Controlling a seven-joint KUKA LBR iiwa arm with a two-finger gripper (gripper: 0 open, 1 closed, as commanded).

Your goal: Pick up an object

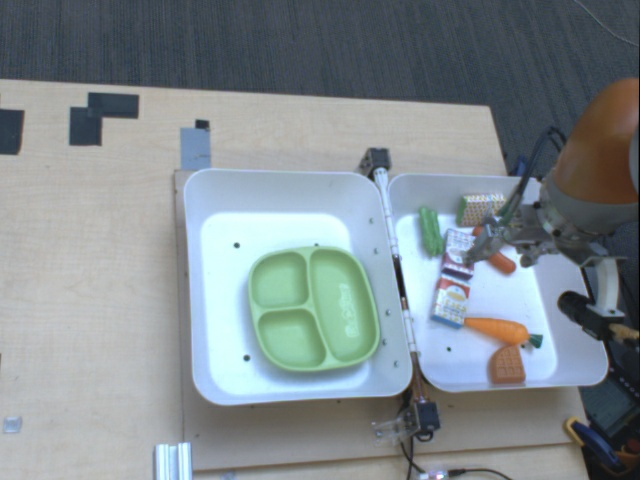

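The right bin (570, 368) holds several small items. A green pod (429, 230) lies at its left, next to a white and red carton (453, 286). An orange carrot (497, 330) and a tan waffle piece (507, 366) lie near the front. A speckled block (480, 208) sits at the back. My gripper (503, 245) hangs low over the middle of this bin, just above a small orange-red piece (503, 263) and beside the carton's top end. Whether it touches either, I cannot tell.
The left bin (215, 268) holds a light green divided plate (313, 309). A metal divider (392, 258) runs between the bins. The grey arm with its orange band (600, 143) covers the right bin's back right corner. Black cables (590, 313) hang at the right rim.
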